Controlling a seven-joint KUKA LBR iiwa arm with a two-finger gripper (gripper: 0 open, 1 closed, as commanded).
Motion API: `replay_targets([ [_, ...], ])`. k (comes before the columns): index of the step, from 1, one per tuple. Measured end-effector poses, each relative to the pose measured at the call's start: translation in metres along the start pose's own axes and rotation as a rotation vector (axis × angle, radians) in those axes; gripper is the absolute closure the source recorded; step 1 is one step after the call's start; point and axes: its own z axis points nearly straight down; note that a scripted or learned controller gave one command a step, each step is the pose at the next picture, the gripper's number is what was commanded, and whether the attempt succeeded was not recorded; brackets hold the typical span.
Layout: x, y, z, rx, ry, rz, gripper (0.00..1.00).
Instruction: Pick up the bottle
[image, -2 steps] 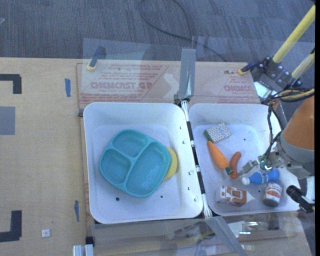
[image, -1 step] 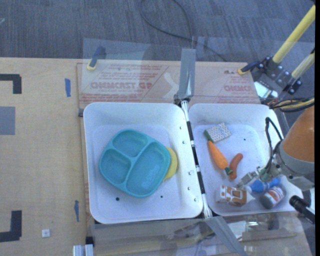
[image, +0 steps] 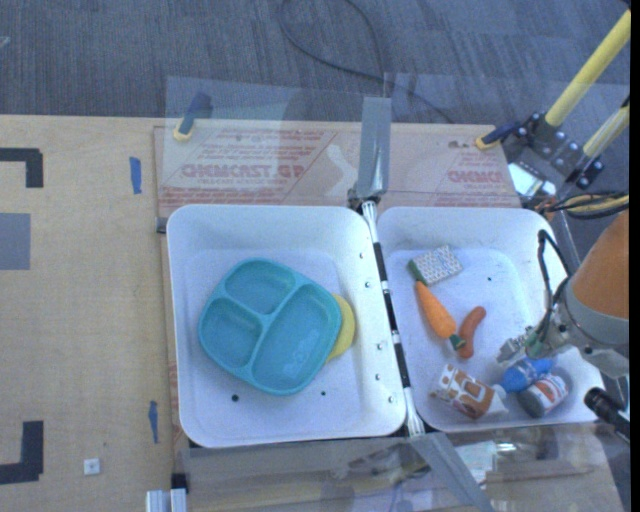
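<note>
The bottle is small and blue with a grey cap. It lies on its side in the near right corner of the right bin. My gripper hangs at the end of the grey arm with the orange band, just above and slightly left of the bottle's blue end. Its tip is close to the bottle, and I cannot tell whether the two touch. The bottle rests on the bin floor.
A small orange and white carton lies just left of the bottle. A carrot, a short orange piece and a checkered block lie further back. The left bin holds a teal divided plate over a yellow disc.
</note>
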Motion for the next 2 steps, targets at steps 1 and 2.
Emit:
replay_targets([
  [1,0.0,0.0,0.0,0.0,0.0,0.0,0.0],
  [2,0.002,0.0,0.011,0.008,0.005,-0.124,0.0],
])
